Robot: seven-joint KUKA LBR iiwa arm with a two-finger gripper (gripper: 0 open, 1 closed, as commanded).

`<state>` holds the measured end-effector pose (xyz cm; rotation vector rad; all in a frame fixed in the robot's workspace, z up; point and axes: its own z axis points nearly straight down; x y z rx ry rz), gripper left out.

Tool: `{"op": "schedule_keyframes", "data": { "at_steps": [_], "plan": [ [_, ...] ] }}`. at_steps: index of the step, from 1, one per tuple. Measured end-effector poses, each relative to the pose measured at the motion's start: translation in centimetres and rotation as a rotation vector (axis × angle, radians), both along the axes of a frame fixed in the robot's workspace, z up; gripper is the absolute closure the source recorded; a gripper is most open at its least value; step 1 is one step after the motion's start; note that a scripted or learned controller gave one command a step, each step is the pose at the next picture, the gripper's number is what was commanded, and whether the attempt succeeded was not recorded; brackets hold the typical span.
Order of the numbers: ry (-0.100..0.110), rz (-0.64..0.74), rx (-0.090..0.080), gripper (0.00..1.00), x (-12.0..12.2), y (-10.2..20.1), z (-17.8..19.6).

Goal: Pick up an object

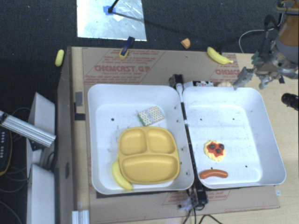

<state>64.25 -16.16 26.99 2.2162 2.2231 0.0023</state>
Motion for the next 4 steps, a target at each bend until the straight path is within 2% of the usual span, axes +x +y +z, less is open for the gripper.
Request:
{"op": "schedule_keyframes", "data": {
  "at_steps": [1, 2, 3, 4],
  "plan": [
    [0.005, -0.002, 0.002, 0.00, -10.0, 2.8, -11.4],
    [0.002, -0.002, 0.001, 0.00, -13.5, 5.9, -18.6],
    [-0.001, -0.002, 0.001, 1.00, -13.3, 5.9, -17.5],
    [0.000, 0.000, 0.002, 1.00, -10.5, 13.4, -8.5]
  ]
}}
